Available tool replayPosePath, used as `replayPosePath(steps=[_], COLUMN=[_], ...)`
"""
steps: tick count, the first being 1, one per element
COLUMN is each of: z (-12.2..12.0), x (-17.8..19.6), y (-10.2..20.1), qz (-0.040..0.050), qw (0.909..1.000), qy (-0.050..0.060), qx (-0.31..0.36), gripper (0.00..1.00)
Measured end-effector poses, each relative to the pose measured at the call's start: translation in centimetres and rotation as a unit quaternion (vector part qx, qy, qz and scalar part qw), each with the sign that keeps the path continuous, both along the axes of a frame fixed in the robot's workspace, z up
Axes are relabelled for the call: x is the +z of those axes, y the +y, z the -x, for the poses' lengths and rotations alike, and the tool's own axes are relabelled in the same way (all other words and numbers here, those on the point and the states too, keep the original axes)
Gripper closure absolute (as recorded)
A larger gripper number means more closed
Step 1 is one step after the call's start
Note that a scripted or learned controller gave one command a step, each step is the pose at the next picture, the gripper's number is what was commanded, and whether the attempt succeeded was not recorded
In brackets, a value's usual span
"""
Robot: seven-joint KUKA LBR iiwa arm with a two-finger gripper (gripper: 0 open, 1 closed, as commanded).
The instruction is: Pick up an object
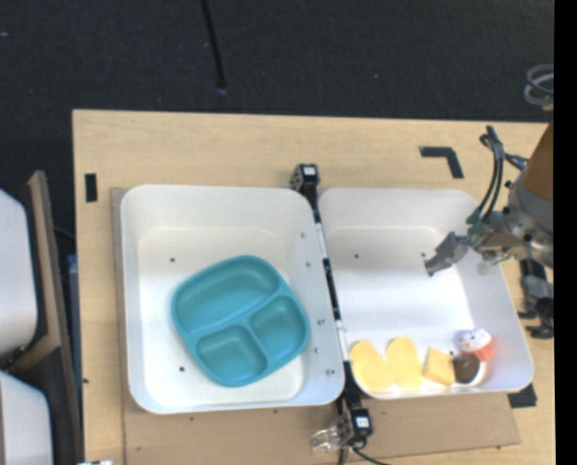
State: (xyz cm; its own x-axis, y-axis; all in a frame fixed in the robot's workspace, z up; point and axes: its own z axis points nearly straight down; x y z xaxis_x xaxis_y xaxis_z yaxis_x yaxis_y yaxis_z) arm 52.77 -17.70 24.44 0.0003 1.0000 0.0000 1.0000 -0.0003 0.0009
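Note:
Small food-like objects lie in a row along the near edge of the right bin (395, 211). They are two pale yellow rounded pieces (368, 363) (402, 360), a yellow wedge (437, 366), a dark brown piece (466, 367) and a white and orange item (476, 341). My gripper (446, 254) hangs over the right half of this bin, reaching in from the right, well above and behind the row. Nothing shows in its grasp.
The left bin (148, 231) holds a teal divided plate (238, 320). A black clamp (306, 175) sits at the far end of the seam between the bins, and another (351, 421) at the near end. Cables hang by the arm (526, 226) at the right.

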Motion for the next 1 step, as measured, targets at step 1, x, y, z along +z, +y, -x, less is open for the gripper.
replayPosePath(steps=[1], z=[1.18], x=[6.34], y=[4.29], qz=[0.0002], qw=[1.0000], qy=[-0.003], qx=[0.002], gripper=[0.00])
